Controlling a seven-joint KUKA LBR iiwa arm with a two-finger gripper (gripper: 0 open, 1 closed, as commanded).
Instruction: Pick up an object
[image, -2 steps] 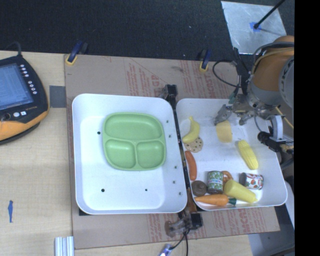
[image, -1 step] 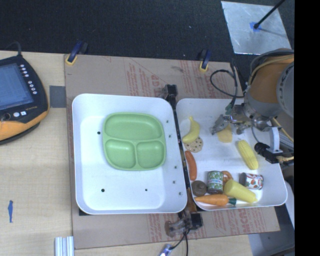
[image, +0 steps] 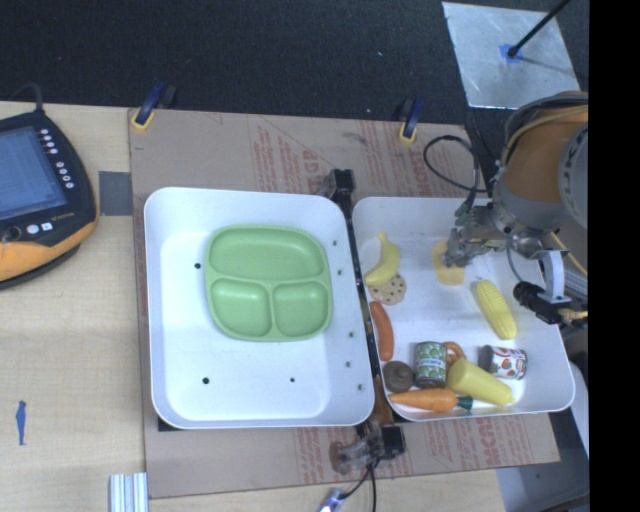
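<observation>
My gripper hangs low over the back of the right bin, its tips right at a small yellow piece on the bin floor. Whether the fingers touch or hold that piece cannot be made out from above. Around it lie a banana, a round cookie, an ear of corn, a sausage, a green can, a red and white can, a yellow squash-like item, a carrot and a brown ball.
The left bin holds a green divided plate. A tablet-like pendant rests at the bench's left. Cables loop off the wrist above the right bin. Clamps sit at the cardboard's back edge.
</observation>
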